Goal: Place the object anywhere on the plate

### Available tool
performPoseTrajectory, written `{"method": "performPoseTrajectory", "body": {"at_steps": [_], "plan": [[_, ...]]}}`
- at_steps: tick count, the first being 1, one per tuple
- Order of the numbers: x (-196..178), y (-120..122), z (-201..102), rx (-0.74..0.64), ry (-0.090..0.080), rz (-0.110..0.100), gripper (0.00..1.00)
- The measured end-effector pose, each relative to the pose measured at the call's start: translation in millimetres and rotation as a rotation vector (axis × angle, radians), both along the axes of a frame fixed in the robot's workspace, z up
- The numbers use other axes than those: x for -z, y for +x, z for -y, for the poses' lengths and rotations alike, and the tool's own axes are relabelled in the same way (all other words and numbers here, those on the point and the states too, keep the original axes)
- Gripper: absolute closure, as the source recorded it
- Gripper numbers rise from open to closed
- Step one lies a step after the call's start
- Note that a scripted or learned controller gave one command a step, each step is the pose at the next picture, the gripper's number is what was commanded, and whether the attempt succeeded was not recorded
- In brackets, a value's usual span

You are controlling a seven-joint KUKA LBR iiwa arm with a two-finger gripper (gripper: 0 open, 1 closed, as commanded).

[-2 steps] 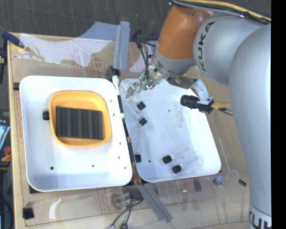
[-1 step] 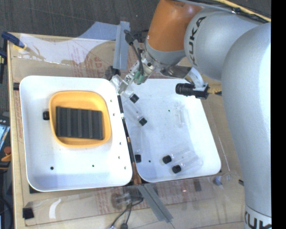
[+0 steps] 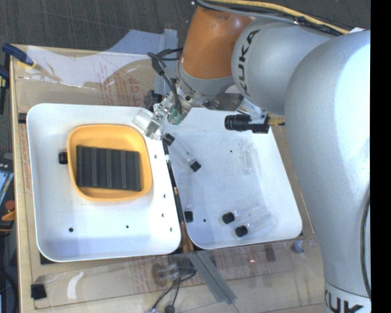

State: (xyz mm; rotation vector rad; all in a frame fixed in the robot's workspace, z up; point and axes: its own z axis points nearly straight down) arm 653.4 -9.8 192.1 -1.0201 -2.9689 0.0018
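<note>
Gripper [image 3: 158, 121]: hangs over the seam between the two bins, near their far edge; whether it is released or clenched cannot be told.
Object: which item is the task's thing cannot be told; clear plastic vials with black caps [image 3: 247, 220] lie in the right bin [image 3: 283, 194], well apart from the gripper, with another small vial [image 3: 186, 158] nearer, just below it.
Plate [image 3: 109, 165]: yellow, rounded-square rim with a dark ribbed centre, sits in the left bin [image 3: 45, 220], beside the gripper's lower left.
Arm [image 3: 274, 51]: smooth grey casing, glossy orange band.
Writing: "KUKA" on the grey casing.
</note>
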Motion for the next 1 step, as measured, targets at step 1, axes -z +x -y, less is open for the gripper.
{"method": "performPoseTrajectory", "body": {"at_steps": [1], "plan": [[-0.2,0.1,0.2,0.000,0.000,0.001,0.00]]}}
